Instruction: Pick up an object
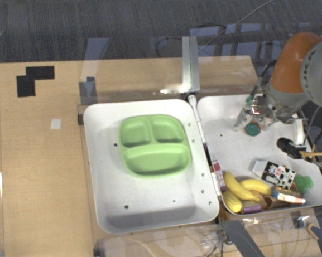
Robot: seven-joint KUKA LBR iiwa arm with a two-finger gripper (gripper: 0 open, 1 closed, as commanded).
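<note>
Grey arm (pixel 320 77), mine, enters from the right side of the camera view, with the orange band (pixel 291 66) sitting above the wrist at the far right corner of the right bin (pixel 230 150). From the band the wrist bends down and leftward, so that my pincer (pixel 254 123) is lowered into the far half of that bin, near its back wall and well clear of the divider between the bins.

Pincer state: wide. The two fingers (pixel 241 121) splay outward and downward, one tip to each side. A small teal object (pixel 253 129), round in outline, lies on the bin floor low between the tips. Whether either finger touches it cannot be determined from this angle, and I do not record it as held.

Other contents of the right bin are gathered at the near end, well apart from the pincer: bananas (pixel 240 188) near the divider, a black-and-white patterned card (pixel 278 172) beside them, a white marker (pixel 289 198) along the near wall, and a green lump (pixel 303 183) in the near right corner.

Left bin (pixel 106 174): one green divided plate (pixel 153 144), three compartments, lying flat near the middle.
</note>
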